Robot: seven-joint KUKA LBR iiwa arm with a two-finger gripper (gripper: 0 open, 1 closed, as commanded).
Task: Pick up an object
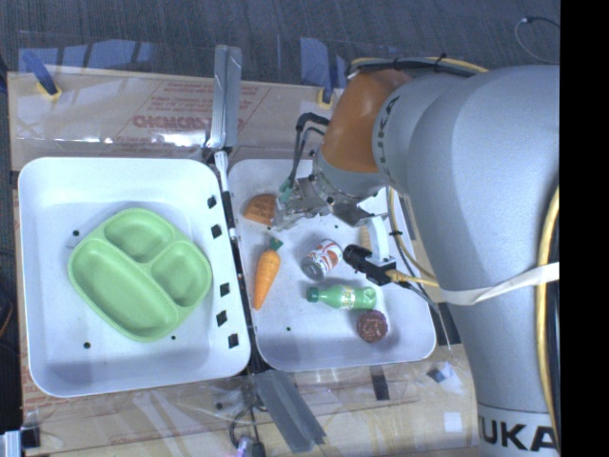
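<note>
Two white bins sit side by side on the surface (114, 103). The left bin (57, 360) holds one thing, a green divided plate (139, 271) with three compartments. The right bin (314, 350) holds five loose things: one bread roll (259, 208) at about ten o'clock from the bin's middle, one carrot (265, 274) at nine o'clock lying near the left wall with its green top pointing up the view, one small can (324, 258) with a red and white label near the middle, one green bottle (344, 297) lying on its side at five o'clock, and one dark reddish round item (372, 327) just below the bottle's cap end (too small to name).

The grey arm (476, 179) with its orange band (354, 127) reaches in from three o'clock. Its claw (297, 203) hangs low over the bin's upper part, just beside the bread roll; whether it is open or closed I cannot tell, and nothing is seen gripped in it.
</note>
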